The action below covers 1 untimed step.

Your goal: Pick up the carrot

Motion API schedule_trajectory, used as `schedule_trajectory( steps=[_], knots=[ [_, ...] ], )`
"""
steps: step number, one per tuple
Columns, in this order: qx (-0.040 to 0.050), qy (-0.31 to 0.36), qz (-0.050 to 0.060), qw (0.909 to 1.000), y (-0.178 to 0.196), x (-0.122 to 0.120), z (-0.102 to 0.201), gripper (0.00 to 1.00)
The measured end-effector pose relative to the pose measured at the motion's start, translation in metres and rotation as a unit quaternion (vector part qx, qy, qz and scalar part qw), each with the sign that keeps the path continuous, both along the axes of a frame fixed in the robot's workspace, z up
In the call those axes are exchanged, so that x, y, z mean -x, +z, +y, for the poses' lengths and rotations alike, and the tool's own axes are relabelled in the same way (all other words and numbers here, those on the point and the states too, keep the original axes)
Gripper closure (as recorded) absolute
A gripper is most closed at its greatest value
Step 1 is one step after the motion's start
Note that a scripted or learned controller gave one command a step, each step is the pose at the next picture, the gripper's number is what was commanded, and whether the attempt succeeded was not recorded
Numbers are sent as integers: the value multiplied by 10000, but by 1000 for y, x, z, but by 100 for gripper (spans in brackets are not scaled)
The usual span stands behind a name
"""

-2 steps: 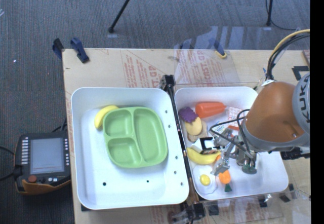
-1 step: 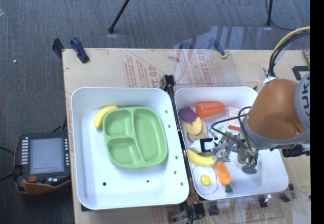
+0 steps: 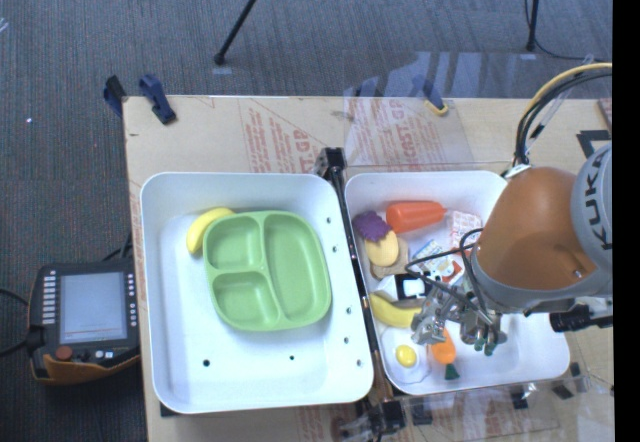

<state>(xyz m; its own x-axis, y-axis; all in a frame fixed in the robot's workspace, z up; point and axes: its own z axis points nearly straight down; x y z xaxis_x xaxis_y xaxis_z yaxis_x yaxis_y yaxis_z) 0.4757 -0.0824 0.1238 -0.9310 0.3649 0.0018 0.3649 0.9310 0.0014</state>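
The fingers hang low in the right bin, their gap impossible to judge, with the carrot lying well beyond them.

Arm low, wrist bent down

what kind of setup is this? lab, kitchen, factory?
Most likely a robotics lab. A grey-and-orange arm works over two white bins of toy food, such as a carrot and a green divided plate. A teach pendant lies on the carpet, and stand legs rise behind the bench.
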Motion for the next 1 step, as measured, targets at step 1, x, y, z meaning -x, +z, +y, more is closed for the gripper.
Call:
schedule_trajectory(
  steps=[1],
  knots=[
    [2,905,-20,9959,64,-2,53,100]
  ],
)
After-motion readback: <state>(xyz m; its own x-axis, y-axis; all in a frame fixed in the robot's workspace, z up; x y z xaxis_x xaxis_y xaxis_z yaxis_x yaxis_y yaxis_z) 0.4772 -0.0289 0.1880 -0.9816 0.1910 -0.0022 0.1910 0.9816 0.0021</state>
